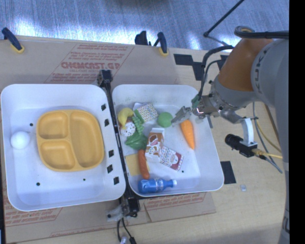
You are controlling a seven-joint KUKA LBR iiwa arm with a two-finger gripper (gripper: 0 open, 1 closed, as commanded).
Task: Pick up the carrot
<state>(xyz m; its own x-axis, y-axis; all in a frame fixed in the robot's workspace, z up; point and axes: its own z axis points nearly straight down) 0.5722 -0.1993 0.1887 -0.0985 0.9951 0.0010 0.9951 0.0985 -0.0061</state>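
The tool [183, 115] is positioned just beside the carrot [188, 134] in the right bin [209, 159]. Its state cannot be told.

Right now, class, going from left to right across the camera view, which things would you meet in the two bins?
In order: white ball → yellow divided plate → blue bottle → carrot. The crowded items in the middle of the right bin overlap, so they are left out.
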